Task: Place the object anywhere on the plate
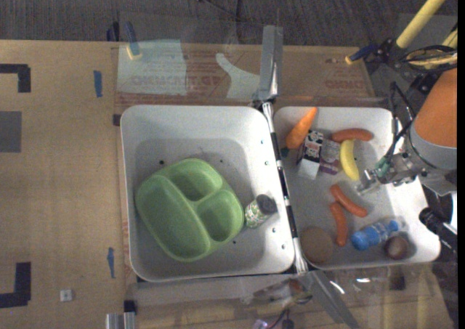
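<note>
A green divided plate (187, 208) lies in the left bin (145, 128), toward its front left. A small green bottle with a dark cap (259, 210) lies just off the plate's right rim. My gripper (374, 176) hangs over the right bin (418, 251), near its right wall. It is just right of a yellow banana (350, 158) and above an orange sausage (349, 202). Nothing shows in the gripper.
The right bin also holds a carrot (300, 128), a small milk carton (312, 152), a red sausage (352, 134), another orange sausage (341, 223), a blue bottle (374, 234), a brown potato (317, 243) and a small brown ball (397, 247). A metal divider (280, 168) separates the bins.
</note>
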Action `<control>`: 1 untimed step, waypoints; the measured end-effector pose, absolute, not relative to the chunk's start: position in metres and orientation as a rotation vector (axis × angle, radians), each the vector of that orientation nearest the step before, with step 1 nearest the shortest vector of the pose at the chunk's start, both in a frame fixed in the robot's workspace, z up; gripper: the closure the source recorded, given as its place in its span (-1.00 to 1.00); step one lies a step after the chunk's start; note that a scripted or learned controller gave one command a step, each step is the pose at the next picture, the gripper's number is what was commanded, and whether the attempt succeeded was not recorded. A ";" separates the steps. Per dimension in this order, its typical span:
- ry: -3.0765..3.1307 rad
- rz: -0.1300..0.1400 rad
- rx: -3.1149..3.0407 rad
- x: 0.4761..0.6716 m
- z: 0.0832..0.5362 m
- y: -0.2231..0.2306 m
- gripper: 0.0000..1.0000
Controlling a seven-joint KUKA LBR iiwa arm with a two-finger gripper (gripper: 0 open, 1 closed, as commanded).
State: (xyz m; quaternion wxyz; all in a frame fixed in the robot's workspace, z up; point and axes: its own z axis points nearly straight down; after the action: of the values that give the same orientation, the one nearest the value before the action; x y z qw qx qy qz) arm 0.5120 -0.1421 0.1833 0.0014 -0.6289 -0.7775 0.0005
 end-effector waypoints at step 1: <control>-2.540 0.002 -1.841 0.478 0.202 -0.108 1.00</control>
State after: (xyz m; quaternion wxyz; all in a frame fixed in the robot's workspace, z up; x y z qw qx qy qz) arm 0.4783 -0.1080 0.2019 0.0023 -0.5869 -0.8097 0.0007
